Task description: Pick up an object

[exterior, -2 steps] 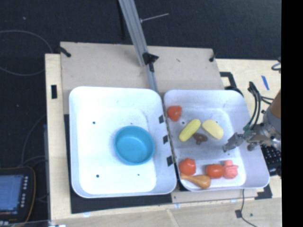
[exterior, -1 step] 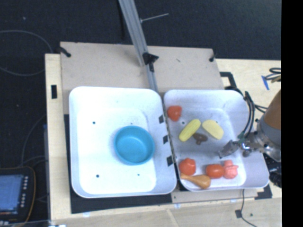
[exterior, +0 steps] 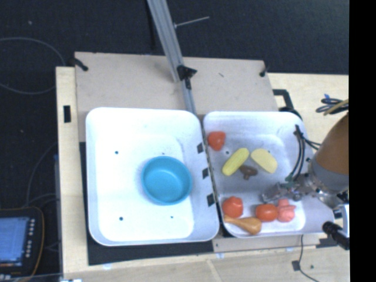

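The right bin (exterior: 282, 122) holds several toy foods. A red piece (exterior: 216, 140) lies at its far left, with two yellow pieces (exterior: 235, 161) (exterior: 264, 160) and a small brown piece (exterior: 248, 171) in the middle. Along the near wall lie a red piece (exterior: 232, 206), an orange-red piece (exterior: 266, 212), a pink piece (exterior: 286, 211) and an orange pear-shaped piece (exterior: 247, 224). My gripper (exterior: 283, 190) hangs low in the right half of this bin, just above the orange-red and pink pieces. I see nothing held in it.
The left bin (exterior: 111, 134) holds a blue bowl (exterior: 167, 180). A grey metal pole (exterior: 167, 34) slants up from the bins' far junction. The arm's orange band (exterior: 336, 151) is over the right bin's right wall.
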Action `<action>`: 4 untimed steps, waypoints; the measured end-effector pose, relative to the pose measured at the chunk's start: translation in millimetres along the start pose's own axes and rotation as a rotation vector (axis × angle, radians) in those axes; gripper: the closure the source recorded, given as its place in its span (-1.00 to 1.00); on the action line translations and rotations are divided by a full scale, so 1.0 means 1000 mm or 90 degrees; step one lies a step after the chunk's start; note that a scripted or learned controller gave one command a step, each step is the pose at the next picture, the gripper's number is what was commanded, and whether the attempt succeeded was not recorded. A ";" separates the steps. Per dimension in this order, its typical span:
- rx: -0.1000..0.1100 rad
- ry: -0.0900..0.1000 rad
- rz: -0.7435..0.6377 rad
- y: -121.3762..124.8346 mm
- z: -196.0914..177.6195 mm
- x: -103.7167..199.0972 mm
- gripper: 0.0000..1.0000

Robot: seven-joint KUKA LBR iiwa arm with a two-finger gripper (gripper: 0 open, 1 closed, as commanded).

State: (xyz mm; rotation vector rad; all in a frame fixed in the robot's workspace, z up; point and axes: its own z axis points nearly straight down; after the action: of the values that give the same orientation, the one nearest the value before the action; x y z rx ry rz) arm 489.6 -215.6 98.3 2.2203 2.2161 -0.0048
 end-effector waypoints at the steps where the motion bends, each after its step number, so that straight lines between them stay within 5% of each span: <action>1: -0.006 0.002 0.003 0.003 -0.015 0.000 1.00; 3: -0.006 0.002 -0.005 0.015 -0.127 -0.008 1.00; 4: -0.003 0.003 -0.008 0.017 -0.127 -0.008 1.00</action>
State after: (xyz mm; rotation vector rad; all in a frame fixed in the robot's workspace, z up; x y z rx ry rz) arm 506.2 -222.7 225.2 2.2067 2.2302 0.0053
